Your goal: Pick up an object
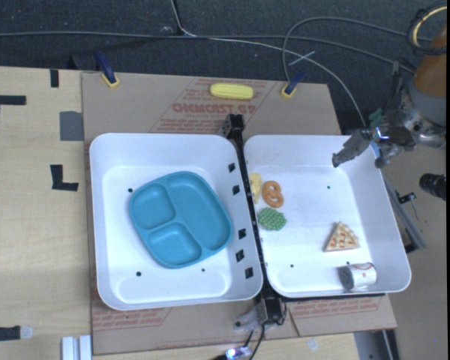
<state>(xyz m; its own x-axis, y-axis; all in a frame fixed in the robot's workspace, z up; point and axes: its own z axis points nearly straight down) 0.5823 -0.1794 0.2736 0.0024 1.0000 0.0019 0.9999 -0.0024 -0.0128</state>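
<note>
Right now my gripper (358, 147) hangs fingers apart, empty, above the right bin's (375, 201) far corner; pizza slice (342, 238) lies nearer me.

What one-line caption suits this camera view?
Tool above the right bin, which holds a pizza slice, pretzel and can.

Left bin (105, 201) holds a divided tray (180, 217); right bin (375, 216) holds a pretzel (273, 193) and broccoli (271, 219) by its left wall, a pizza slice (342, 238) and a can (358, 276) toward its right.
</note>
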